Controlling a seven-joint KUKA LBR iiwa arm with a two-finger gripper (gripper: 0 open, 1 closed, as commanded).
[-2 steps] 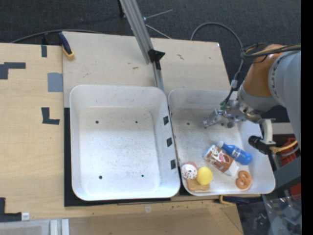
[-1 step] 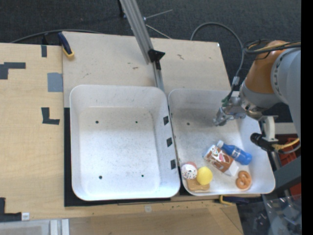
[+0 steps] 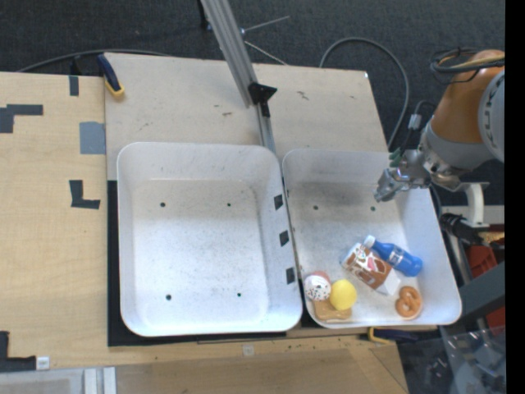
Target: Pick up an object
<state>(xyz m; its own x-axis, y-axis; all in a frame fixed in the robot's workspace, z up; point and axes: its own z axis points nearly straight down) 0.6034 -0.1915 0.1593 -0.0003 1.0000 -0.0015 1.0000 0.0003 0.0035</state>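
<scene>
Gripper [image 3: 385,192] hovers over right bin [image 3: 328,179], upper bare part; jaw state cannot tell. Objects cluster at near corner: blue bottle [image 3: 399,258], yellow ball [image 3: 343,294], pretzel [image 3: 408,301]. Advise targeting bottle, at cluster's edge; align across its narrow axis, descend straight.

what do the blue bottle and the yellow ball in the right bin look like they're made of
Blue bottle: probably plastic, judging by its even saturated colour, slight sheen and white cap. Yellow ball: likely plastic or rubber, smooth and uniformly coloured with a soft highlight; the view is too coarse to tell which.
</scene>
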